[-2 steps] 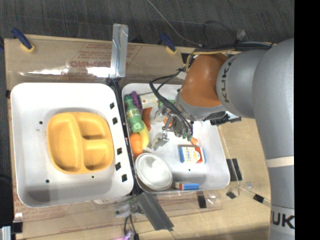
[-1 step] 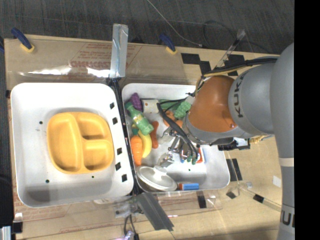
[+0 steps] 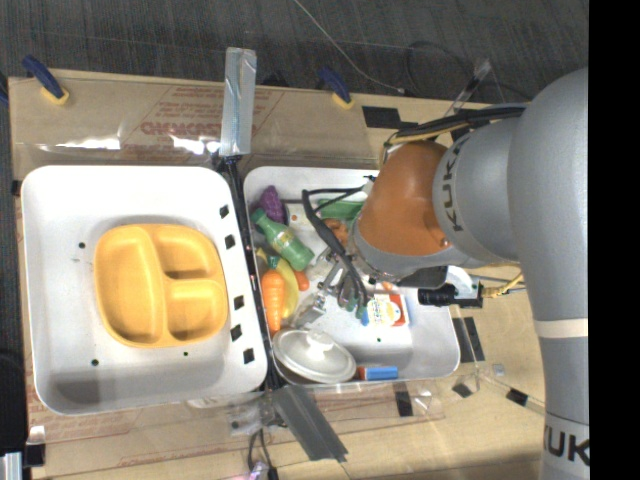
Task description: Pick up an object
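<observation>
My gripper (image 3: 333,290) hangs low in the middle of the right bin (image 3: 432,354), under the orange band of the arm (image 3: 400,203). Just left of it lie an orange carrot (image 3: 274,299), a yellow piece (image 3: 291,275) and a green bottle (image 3: 278,236). A purple eggplant (image 3: 270,203) sits at the bin's back left. A silver round lid (image 3: 312,356) lies in front of the gripper. A white and red carton (image 3: 386,311) lies to its right. Nothing can be seen held. The arm hides the bin's back right part.
The left bin (image 3: 40,268) holds a yellow divided plate (image 3: 160,283). A small blue item (image 3: 379,373) lies near the right bin's front wall. A green object (image 3: 345,208) and black cable show at the arm's edge. Cardboard and blue clamps (image 3: 46,80) border the bins.
</observation>
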You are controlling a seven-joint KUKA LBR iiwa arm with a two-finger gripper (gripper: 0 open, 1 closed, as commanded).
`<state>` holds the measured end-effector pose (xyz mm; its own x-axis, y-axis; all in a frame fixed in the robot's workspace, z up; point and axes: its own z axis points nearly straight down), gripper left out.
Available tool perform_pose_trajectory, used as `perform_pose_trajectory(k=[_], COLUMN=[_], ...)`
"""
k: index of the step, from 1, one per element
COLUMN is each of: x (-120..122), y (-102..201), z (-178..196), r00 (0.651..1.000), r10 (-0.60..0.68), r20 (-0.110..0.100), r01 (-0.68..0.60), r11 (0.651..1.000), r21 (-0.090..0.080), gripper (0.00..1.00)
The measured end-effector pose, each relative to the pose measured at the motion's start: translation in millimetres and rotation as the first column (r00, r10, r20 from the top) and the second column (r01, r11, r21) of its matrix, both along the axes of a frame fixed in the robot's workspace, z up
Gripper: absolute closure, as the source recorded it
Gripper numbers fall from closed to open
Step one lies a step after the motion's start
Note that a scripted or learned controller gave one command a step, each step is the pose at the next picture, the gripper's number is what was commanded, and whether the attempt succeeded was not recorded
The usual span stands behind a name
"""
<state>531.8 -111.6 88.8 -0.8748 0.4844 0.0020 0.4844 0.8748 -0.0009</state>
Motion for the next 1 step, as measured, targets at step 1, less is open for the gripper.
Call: perform_pose_trajectory(k=[1], x=[0.8], y=[0.6], z=[6.5], r00=[1.000], r10=[0.007], r20=[-0.004], r01=[-0.007], r11=[1.000], r21=[0.000], gripper=[1.00])
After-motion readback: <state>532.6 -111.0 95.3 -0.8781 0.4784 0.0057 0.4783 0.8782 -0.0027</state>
